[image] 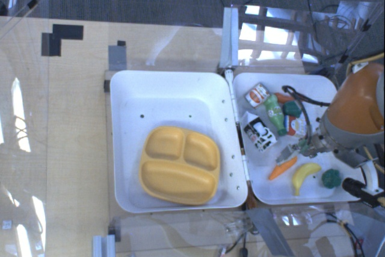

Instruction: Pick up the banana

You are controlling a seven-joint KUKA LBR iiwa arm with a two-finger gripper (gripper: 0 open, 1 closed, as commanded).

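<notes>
The banana (pixel 305 176) lies in the near part of the right bin (pixel 264 192), close to the front rim. It is yellow, short and curved. Its long axis runs at a slant: one end points to the near left, the other bends up to the far right. Just left of it is an orange carrot (pixel 282 169), and at its right is a dark green round thing (pixel 331 178). The gripper (pixel 308 145) hangs just above the banana; if its claw is spread or closed, I cannot tell. Farther back stand a green bottle (pixel 275 114) and a small can (pixel 257 95). In the left bin (pixel 156 90) rests a yellow divided tray (pixel 179 164).
</notes>
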